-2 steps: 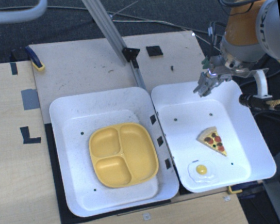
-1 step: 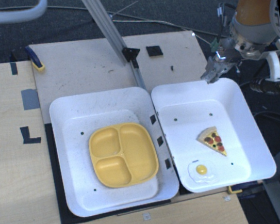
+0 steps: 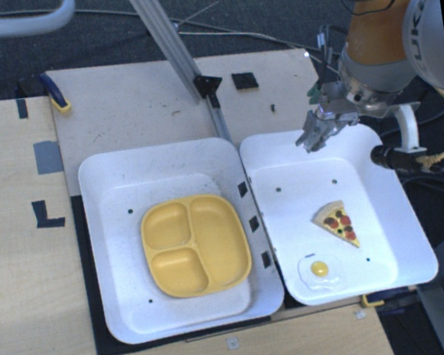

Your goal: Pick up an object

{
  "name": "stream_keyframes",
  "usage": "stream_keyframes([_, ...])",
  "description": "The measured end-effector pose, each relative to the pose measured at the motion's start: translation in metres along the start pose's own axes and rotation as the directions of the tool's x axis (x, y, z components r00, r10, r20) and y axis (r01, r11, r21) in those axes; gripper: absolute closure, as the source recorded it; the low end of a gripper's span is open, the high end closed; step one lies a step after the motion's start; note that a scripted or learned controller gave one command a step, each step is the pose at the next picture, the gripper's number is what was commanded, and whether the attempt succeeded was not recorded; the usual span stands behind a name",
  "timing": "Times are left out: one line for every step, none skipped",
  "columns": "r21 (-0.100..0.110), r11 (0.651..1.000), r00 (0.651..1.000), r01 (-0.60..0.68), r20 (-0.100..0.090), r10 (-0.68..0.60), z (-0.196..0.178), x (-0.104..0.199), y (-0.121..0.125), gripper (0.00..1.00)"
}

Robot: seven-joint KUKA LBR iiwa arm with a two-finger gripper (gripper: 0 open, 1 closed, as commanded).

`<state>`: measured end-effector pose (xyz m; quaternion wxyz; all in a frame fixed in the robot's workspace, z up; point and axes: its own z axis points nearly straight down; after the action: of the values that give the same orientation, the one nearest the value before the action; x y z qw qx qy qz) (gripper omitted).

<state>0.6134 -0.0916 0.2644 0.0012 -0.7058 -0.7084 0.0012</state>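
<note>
A pizza slice (image 3: 335, 222) with red toppings lies on the floor of the right bin (image 3: 281, 184), toward its front right. A fried egg (image 3: 319, 270) rests near that bin's front edge, just below and left of the slice. My gripper (image 3: 316, 135) hangs over the bin's far rim, well above and behind the pizza slice, with nothing seen between its fingers. The arm's orange band (image 3: 383, 8) rises at the upper right.
The left bin (image 3: 106, 231) holds a yellow divided plate (image 3: 195, 245) with three compartments. A metal pole (image 3: 178, 47) slants down to the gap between the bins. Black cables run along the arm on the right.
</note>
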Motion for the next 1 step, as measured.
stream_keyframes([-0.001,1.0,1.0,0.0,0.0,0.0,0.0053,0.0471,-0.0069,1.0])
